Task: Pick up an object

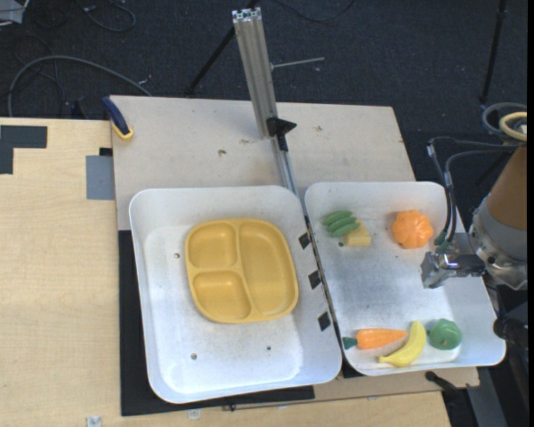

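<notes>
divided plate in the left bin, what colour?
Yellow. The divided plate shows plainly in the camera view.

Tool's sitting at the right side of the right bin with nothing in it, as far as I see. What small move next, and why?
Probably shift the tool a little toward the orange fruit, the closest item. It lies just up and left of the tool, apart from the green and yellow piece, so there is room around it to descend.
</notes>
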Available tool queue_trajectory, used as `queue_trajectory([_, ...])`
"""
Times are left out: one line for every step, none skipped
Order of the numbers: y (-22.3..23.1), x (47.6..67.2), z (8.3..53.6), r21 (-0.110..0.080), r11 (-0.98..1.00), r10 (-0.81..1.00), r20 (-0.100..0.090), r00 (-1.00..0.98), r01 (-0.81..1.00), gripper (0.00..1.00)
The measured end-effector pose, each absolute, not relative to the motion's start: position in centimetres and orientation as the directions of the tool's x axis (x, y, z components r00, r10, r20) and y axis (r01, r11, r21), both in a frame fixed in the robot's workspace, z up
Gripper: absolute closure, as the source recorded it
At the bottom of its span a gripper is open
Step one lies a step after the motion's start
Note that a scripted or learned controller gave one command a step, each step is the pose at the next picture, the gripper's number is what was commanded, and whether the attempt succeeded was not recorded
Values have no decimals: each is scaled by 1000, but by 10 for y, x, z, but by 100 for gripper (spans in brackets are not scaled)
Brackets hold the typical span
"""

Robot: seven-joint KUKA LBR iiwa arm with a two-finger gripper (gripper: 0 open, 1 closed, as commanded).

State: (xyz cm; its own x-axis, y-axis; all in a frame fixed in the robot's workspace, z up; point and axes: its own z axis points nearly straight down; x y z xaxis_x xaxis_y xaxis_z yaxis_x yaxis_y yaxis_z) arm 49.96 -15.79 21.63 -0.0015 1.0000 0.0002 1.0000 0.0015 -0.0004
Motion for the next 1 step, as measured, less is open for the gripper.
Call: queue_trajectory([-105,523,208,-2,6,1000,2,-6,1000,100])
